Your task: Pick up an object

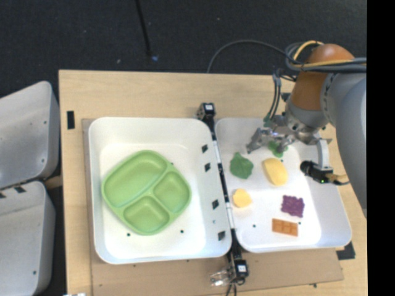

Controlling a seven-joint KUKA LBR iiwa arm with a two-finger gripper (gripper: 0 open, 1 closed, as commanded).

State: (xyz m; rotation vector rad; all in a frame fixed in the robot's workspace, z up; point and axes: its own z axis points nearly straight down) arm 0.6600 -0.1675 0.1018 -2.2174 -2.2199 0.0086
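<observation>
The right bin (327, 224) holds a dark green lump (241, 166), a yellow oblong piece (275, 171), a small yellow round piece (242, 198), a purple bumpy piece (292, 206) and an orange flat block (285, 227). My gripper (269, 141) hangs over the far part of that bin, just above and between the green lump and the yellow oblong piece. Its fingers are spread apart with nothing between them. A small green bit shows just under the gripper.
The left bin (99, 227) holds a light green divided plate (146, 192). A divider with black clips (219, 184) runs between the bins. The grey arm with its orange band (318, 73) comes in from the upper right. Cables loop behind the bench.
</observation>
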